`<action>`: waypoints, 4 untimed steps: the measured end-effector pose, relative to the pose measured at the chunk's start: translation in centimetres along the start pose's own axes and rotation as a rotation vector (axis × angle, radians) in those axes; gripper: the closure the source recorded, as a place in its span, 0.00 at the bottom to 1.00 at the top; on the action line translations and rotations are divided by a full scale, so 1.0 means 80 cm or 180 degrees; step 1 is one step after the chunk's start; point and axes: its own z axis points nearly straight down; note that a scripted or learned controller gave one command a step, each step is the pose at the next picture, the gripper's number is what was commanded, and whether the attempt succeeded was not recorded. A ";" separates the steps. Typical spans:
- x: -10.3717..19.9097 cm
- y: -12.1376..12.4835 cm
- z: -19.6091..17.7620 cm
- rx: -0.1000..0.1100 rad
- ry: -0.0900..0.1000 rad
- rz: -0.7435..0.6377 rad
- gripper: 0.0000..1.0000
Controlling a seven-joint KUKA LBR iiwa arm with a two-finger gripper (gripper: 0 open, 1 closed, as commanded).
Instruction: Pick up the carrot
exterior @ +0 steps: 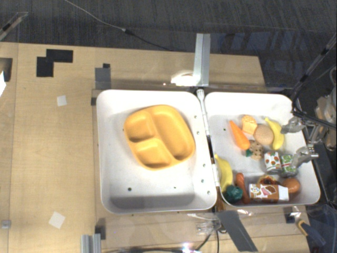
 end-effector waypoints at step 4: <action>-0.116 0.100 0.227 0.0003 -0.0026 -0.0394 0.00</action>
